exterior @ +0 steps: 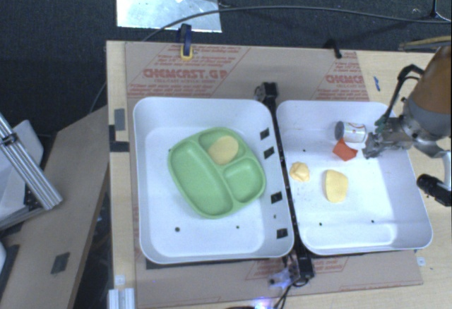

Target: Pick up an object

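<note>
The right bin [395, 230] holds an orange-red block [345, 151], a small grey and white can [351, 132] lying on its side, a small yellow lump [300, 172] and a larger yellow piece [336, 185]. My gripper [372, 147] reaches in from the right and hangs just right of the orange-red block, at about the can's height in the view. Its tip is dark and small in the camera view. In the left bin [152, 230] sits a green divided plate [205, 188] with a yellow item [224, 149] in its upper compartment.
The two bins meet at a dark divider with black clips [277, 166]. The arm's grey body and orange band [431, 99] hang over the right bin's right edge. Cardboard lies under the bins, and a cable runs across the back.
</note>
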Available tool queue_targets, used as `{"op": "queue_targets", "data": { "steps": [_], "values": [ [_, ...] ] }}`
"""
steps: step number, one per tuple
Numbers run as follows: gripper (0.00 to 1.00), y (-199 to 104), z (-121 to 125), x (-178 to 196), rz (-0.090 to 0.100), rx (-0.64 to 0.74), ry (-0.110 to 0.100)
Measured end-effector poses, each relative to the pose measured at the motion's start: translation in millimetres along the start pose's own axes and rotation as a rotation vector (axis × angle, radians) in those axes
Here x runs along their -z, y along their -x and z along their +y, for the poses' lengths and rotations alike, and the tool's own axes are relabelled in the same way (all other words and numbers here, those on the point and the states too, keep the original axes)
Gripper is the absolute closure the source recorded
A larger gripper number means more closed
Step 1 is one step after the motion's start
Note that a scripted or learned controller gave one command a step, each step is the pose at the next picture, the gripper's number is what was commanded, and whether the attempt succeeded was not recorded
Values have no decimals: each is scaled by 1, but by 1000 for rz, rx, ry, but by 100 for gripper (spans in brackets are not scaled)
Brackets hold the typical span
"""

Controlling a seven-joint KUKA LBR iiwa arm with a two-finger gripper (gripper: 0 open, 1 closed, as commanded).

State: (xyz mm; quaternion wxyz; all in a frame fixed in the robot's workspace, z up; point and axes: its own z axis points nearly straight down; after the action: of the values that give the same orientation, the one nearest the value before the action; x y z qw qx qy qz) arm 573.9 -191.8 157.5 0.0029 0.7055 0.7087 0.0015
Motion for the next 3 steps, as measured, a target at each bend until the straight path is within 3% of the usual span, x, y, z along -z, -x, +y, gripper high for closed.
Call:
{"op": "queue_targets", "data": {
  "steps": [1,2,3],
  "values": [
    [100,-6,-4,59,0,1,1],
    [100,-6,-3,88,1,1,-2],
    [100,-63,-13,94,4,5,-4]
  ]
}}
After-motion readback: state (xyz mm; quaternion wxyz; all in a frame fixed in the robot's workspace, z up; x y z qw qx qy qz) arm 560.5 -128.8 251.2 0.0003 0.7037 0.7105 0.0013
